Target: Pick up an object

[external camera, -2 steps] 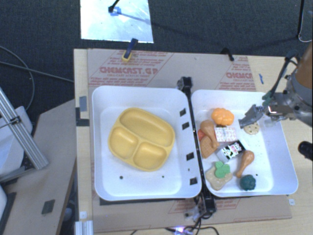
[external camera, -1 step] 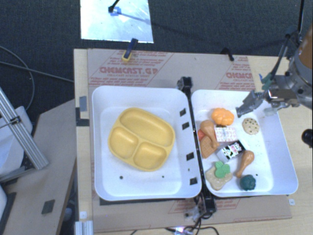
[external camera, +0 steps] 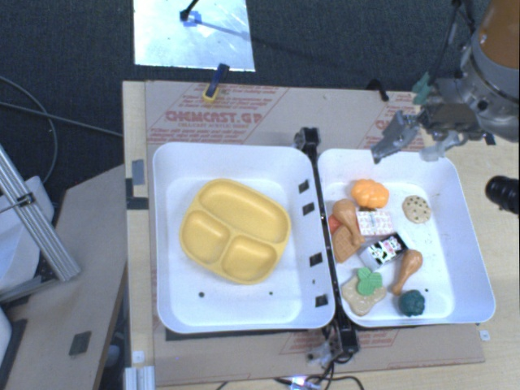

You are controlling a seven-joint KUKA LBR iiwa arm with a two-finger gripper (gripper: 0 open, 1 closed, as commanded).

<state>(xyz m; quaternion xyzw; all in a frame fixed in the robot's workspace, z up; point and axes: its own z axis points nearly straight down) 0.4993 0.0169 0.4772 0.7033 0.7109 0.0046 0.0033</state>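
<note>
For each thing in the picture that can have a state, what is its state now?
gripper: raised over the right bin's far rim, fingers apart, holding nothing.
yellow tray: lying flat in the left bin, compartments bare.
orange toy: resting in the right bin.
cookie: lying flat.
drumstick: on its side.

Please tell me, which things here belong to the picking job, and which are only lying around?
For the job: gripper; right bin with toy foods: orange piece, cookie, drumstick, blue-green ball.

Lying about: yellow divided plate in left bin; shiny sheet.
</note>
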